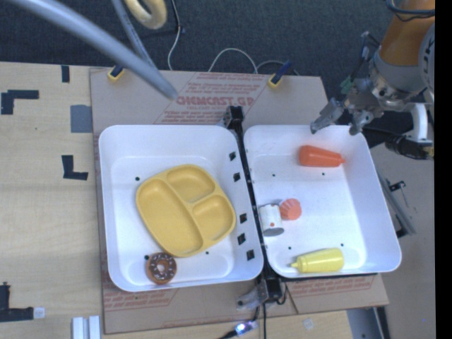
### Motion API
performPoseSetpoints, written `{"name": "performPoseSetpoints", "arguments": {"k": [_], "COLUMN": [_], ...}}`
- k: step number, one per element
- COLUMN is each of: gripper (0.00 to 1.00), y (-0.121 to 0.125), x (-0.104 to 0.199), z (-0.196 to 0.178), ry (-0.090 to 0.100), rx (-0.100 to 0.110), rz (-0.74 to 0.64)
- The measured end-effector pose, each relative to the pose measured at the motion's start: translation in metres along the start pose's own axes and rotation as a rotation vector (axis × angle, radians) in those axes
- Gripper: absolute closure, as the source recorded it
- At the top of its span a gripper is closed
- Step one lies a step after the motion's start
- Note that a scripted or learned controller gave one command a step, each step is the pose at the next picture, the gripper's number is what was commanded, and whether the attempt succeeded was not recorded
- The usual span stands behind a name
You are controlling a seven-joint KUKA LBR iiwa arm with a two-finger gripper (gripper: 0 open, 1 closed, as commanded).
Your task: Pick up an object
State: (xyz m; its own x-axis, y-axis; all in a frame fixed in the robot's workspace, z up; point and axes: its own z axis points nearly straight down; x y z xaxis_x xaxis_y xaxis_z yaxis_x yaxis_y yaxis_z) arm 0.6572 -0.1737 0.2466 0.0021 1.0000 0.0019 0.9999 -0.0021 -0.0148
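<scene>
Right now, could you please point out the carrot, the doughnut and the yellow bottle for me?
carrot [321, 157], camera view, middle of its orange body.
doughnut [161, 268], camera view, on its frosted ring, beside the hole.
yellow bottle [321, 261], camera view, middle of its body.

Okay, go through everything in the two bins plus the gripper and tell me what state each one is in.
gripper: open, holding nothing, above the right bin's far rim
carrot: lying flat, right bin
yellow bottle: on its side, right bin
white cup: tipped over beside the shell
shell: lying flat
yellow plate: flat, left bin
donut: flat, left bin
</scene>
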Motion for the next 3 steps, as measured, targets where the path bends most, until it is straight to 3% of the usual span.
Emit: {"name": "performPoseSetpoints", "arguments": {"k": [1,3], "gripper": [0.00,0.00], "y": [0.002,-0.005], "x": [0.001,0.007], "z": [-0.009,0.080], "ry": [-0.002,-0.003], "rx": [-0.013,-0.010], "rz": [-0.004,-0.004]}}
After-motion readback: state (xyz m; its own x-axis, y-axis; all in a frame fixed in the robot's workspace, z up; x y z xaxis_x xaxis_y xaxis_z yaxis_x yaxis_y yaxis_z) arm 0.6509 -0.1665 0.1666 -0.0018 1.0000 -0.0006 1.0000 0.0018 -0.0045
